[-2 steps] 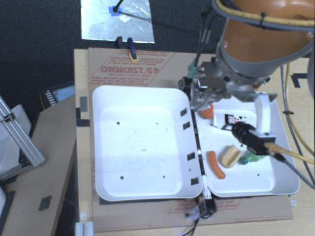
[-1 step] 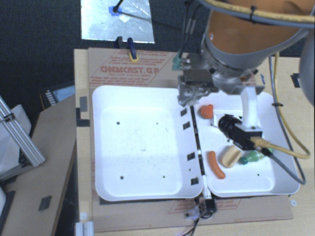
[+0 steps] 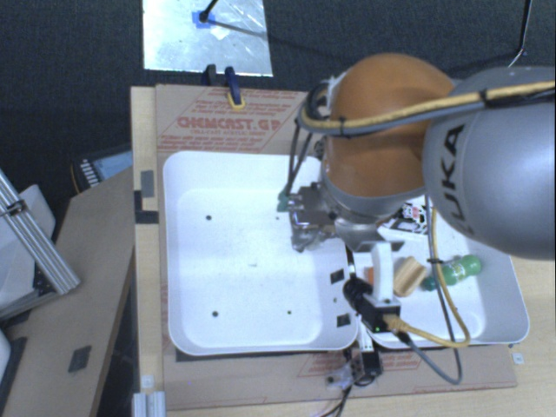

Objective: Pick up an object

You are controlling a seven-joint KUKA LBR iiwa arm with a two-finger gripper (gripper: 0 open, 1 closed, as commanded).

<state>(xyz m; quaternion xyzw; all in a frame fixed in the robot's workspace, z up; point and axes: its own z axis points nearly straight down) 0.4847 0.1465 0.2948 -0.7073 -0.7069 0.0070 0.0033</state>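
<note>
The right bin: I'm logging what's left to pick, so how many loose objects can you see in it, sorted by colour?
Much of the right bin is hidden under the arm; visible objects:
Green object: 1
Tan block: 1
Orange piece: 1
White, black and red item: 1
Total: 4

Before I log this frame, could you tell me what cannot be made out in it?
- Gripper: in the camera view the arm's orange band covers it, so its finger state is unknown.
- Right bin: the arm hides most of its floor; a green object and a tan object show partly.
- Printed item: too small to identify.
</note>
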